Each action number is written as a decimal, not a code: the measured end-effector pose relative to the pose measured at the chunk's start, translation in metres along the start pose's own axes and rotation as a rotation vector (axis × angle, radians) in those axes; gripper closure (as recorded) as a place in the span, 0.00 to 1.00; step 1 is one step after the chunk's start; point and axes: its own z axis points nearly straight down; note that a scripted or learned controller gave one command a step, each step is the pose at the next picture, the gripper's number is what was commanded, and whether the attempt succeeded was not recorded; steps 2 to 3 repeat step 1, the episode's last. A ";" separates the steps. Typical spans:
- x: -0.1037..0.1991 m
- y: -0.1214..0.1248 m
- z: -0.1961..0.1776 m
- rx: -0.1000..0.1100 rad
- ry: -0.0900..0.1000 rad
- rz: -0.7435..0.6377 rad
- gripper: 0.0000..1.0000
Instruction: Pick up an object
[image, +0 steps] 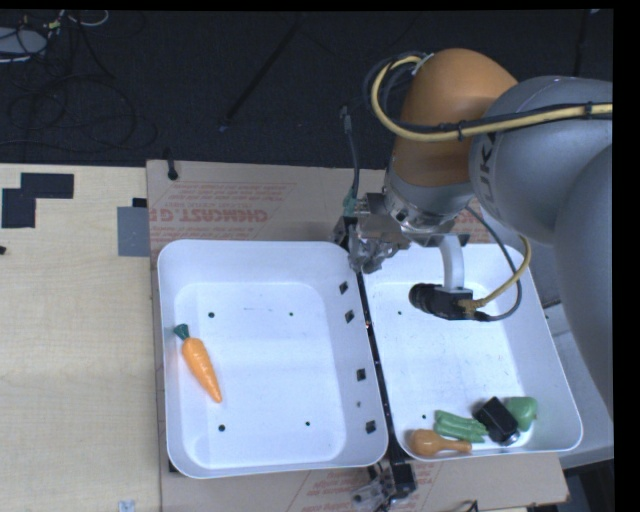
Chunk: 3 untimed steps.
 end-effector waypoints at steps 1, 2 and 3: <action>-0.035 -0.032 -0.112 -0.026 0.001 0.003 1.00; -0.035 -0.032 -0.112 -0.026 0.001 0.003 1.00; -0.035 -0.032 -0.112 -0.026 0.001 0.003 1.00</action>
